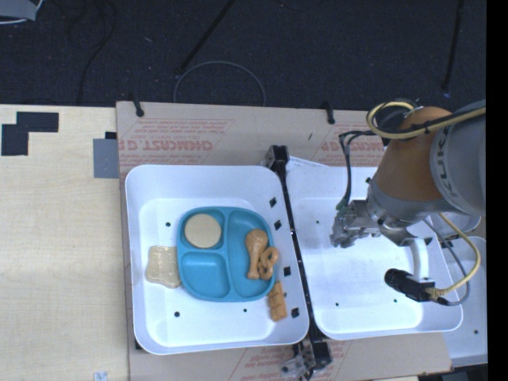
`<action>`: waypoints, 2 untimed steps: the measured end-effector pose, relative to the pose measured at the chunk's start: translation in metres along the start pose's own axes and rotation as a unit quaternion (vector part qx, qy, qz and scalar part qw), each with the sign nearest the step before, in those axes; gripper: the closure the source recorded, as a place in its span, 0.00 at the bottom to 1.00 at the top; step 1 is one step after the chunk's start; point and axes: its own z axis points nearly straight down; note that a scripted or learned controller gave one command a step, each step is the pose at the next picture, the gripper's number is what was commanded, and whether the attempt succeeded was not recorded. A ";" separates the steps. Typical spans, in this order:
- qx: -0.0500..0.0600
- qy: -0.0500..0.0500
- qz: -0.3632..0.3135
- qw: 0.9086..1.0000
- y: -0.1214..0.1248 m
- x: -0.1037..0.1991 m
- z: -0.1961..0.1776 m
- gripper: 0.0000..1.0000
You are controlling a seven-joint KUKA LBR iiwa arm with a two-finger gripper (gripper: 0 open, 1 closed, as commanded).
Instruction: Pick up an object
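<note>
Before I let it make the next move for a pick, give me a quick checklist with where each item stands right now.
1. Objects to pick in view: ok. Blue tray in the left bin holds a round cracker and a twisted pretzel.
2. Loose pieces reachable: ok. A pale piece lies left of the tray, a small brown piece by its right corner.
3. Gripper over a target: not ok. It sits over the right bin.
4. Object held: cannot tell.
5. Cable clear of the bins: not ok. It hangs over the right bin.
</note>
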 end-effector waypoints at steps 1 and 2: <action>-0.001 0.000 -0.002 1.000 -0.005 -0.004 -0.061 1.00; 0.000 0.000 -0.003 1.000 -0.004 -0.005 -0.092 1.00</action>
